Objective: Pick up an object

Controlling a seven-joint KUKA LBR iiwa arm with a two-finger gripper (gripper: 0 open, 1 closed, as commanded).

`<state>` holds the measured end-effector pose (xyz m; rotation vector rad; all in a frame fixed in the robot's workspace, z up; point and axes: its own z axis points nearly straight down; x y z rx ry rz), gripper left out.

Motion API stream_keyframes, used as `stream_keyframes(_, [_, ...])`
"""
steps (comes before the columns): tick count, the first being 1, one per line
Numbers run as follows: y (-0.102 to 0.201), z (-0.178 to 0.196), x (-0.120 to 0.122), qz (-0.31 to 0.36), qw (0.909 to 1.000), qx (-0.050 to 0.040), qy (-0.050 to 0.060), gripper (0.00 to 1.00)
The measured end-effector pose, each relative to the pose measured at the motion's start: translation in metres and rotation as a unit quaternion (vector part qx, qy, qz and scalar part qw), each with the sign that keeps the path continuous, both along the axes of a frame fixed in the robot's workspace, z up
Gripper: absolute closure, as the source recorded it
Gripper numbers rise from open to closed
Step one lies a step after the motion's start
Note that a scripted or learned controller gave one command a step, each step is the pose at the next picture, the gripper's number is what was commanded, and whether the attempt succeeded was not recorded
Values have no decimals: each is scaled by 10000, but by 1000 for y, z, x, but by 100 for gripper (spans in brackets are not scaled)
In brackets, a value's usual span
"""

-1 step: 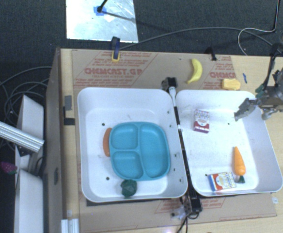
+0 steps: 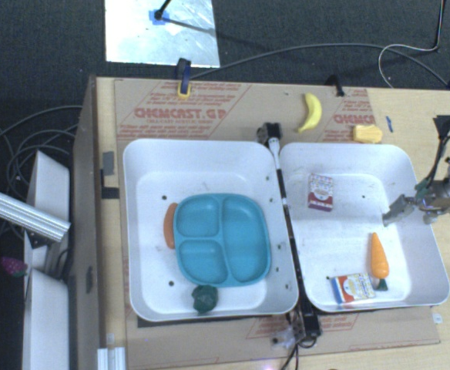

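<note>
The right bin (image 2: 364, 164) holds a small red and white box (image 2: 320, 191), an orange carrot (image 2: 378, 257) and a blue, white and red box (image 2: 353, 288) at the near edge. A tiny green piece (image 2: 381, 285) lies beside that box. My gripper (image 2: 396, 210) reaches in from the right edge and hangs low over the right bin, just above the carrot's top end and apart from it. Nothing shows between its tips. In the left bin (image 2: 144, 206) lie a blue divided plate (image 2: 223, 237), an orange piece (image 2: 169, 224) at the plate's left rim and a dark green lump (image 2: 205, 298).
A banana (image 2: 311, 112) and a yellow block (image 2: 367, 134) rest on the cardboard behind the right bin. A black divider (image 2: 285, 206) runs between the bins. Cables trail across the floor at the back and left.
</note>
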<state>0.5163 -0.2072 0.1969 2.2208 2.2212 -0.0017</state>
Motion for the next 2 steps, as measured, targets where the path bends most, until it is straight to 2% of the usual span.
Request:
stream_keyframes(1, [1, -105, 6, 2, 10000, 11, 6, 0])
stream_keyframes(2, [9, -113, -20, 3, 10000, 5, -7, 0])
